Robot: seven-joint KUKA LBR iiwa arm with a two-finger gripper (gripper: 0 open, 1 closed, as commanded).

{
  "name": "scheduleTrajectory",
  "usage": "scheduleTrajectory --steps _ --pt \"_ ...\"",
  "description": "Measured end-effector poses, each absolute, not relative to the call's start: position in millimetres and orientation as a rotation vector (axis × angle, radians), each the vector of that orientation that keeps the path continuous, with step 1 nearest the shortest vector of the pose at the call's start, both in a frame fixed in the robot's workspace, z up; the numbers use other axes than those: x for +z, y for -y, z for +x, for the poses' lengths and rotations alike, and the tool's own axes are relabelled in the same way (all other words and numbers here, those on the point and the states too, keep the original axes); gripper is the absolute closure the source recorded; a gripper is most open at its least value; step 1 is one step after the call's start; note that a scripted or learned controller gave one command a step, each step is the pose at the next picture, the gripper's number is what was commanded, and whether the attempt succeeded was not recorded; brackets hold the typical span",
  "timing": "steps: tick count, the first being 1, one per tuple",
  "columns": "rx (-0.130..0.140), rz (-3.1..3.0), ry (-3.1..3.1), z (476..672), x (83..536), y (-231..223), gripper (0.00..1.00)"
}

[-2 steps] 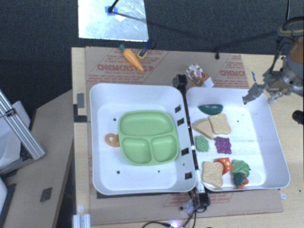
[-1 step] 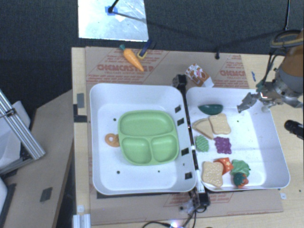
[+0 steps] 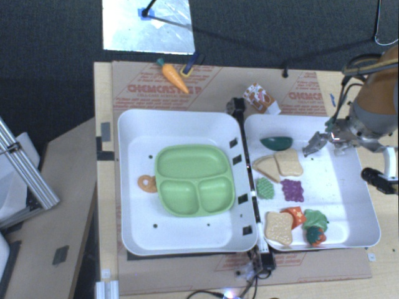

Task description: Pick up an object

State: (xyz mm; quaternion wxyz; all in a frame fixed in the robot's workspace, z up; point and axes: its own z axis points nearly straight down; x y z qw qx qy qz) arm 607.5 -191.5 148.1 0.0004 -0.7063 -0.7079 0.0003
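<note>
The right bin (image 3: 349, 185) holds play food: a dark green bowl-shaped piece (image 3: 277, 143), two bread slices (image 3: 279, 165), a green leafy piece (image 3: 265, 189), purple grapes (image 3: 292, 190), another bread slice (image 3: 278, 227), an orange-red piece (image 3: 294, 215) and a broccoli (image 3: 316, 220). My gripper (image 3: 316, 143) hangs over the bin's upper right part, to the right of the dark green piece, pointing left. Nothing shows between its fingers.
The left bin (image 3: 137, 136) carries a green divided plate (image 3: 193, 179) and a small pretzel (image 3: 148, 184). Behind the bins lie a toy carrot (image 3: 174, 78), a small packet (image 3: 260, 98) and a foil sheet (image 3: 148, 16). A metal frame (image 3: 22, 167) stands at the left.
</note>
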Motion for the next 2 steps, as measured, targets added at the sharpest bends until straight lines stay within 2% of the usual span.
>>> scheduleTrajectory --steps 1,2 --pt "0.001 -2.22 2.222 607.0 106 194 0.0" --pt "-0.002 -2.221 2.225 608.6 86 194 0.0"
